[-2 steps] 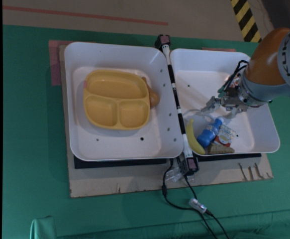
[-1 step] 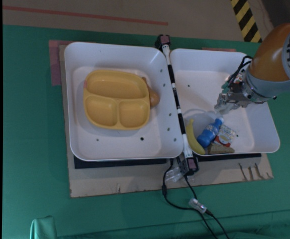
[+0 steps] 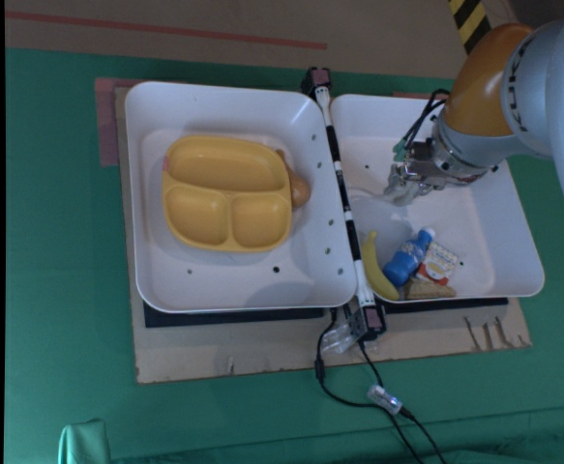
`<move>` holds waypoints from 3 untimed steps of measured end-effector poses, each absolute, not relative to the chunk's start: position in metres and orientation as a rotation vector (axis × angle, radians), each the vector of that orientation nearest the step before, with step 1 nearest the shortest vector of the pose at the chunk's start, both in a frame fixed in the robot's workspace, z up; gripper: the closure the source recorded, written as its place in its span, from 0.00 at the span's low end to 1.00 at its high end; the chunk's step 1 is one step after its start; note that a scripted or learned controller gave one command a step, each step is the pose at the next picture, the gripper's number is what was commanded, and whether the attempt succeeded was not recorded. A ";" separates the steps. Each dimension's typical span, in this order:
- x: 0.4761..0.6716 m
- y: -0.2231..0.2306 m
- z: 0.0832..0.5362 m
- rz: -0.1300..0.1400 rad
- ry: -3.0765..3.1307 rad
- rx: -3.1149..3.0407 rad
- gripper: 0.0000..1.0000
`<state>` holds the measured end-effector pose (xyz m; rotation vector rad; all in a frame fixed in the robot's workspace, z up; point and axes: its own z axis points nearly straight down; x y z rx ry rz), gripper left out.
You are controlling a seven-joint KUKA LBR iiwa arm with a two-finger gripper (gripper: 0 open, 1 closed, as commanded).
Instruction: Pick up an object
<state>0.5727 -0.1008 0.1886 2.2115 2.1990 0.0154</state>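
Note:
My gripper (image 3: pixel 400 192) hangs over the middle of the right bin (image 3: pixel 499 222), above bare white floor. Nothing shows between its fingers. Below it, in the bin's front left corner, lie a yellow banana (image 3: pixel 373 266), a blue bottle (image 3: pixel 409 255) with a white cap, a small white and red packet (image 3: pixel 440 260) and a brown wafer-like piece (image 3: pixel 429 288). The bottle's cap is the nearest of these to the gripper, a short way toward the front.
The left bin (image 3: pixel 161 269) holds a yellow divided tray (image 3: pixel 225 191) with a small brown round thing (image 3: pixel 300 192) at its right edge. A black divider rail (image 3: pixel 343 201) runs between the bins. Cables (image 3: pixel 378 394) trail over the green mat in front.

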 end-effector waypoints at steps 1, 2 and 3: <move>0.572 -0.100 0.188 0.016 2.202 2.212 0.00; 0.577 -0.137 0.187 0.013 2.199 2.214 0.00; 0.644 -0.163 0.187 0.011 2.208 2.214 0.00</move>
